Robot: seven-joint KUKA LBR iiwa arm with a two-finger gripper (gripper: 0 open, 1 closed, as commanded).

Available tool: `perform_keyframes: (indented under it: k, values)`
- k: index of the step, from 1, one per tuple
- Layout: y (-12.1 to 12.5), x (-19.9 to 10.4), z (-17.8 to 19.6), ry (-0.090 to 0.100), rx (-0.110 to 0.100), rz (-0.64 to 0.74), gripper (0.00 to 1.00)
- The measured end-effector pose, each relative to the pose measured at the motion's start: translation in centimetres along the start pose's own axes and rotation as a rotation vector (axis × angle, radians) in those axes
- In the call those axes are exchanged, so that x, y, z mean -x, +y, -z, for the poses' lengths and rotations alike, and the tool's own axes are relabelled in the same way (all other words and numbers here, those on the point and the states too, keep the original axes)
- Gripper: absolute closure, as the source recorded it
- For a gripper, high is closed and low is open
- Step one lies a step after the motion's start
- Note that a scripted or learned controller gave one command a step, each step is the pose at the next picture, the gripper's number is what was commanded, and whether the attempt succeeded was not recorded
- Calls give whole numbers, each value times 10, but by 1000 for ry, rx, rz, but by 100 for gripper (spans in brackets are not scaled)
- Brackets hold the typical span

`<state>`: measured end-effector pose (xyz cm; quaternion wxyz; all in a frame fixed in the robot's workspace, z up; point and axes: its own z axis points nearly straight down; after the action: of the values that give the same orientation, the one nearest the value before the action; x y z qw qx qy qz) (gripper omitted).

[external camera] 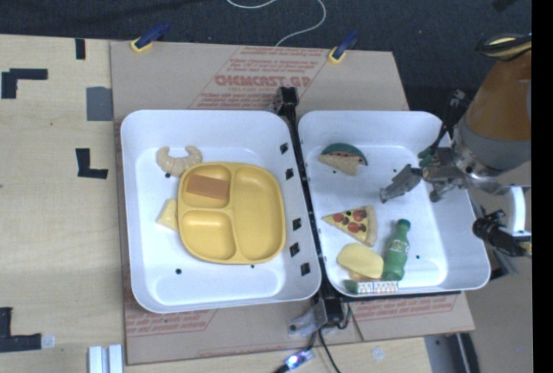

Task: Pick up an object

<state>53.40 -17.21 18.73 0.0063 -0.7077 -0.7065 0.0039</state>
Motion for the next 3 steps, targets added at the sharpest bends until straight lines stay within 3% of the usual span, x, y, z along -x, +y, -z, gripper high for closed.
perform_keyframes:
  k: [1, 3]
  values:
    - [3, 0, 6, -3, 12, 3, 0]
    - [4, -9, -104, -3, 14, 2, 0]
